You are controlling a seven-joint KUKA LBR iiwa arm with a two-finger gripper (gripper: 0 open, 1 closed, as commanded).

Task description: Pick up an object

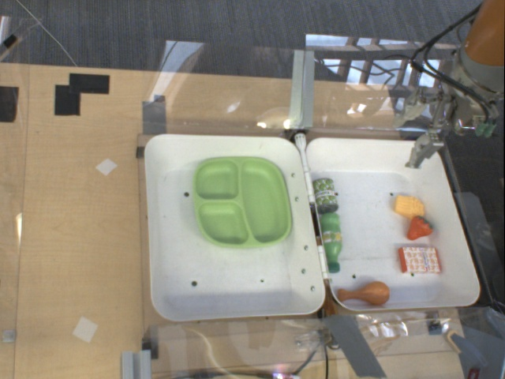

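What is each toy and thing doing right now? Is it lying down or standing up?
green plate: flat in the left bin, nothing on it
green bottle: lying on its side by the divider
chicken drumstick: lying down
red box: lying flat
gripper: above the right bin's far corner, holding nothing

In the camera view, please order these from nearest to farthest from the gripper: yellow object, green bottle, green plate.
From the gripper:
1. Yellow object, right bin, just below the gripper.
2. Green bottle, right bin, along its left wall.
3. Green plate, middle of the left bin.
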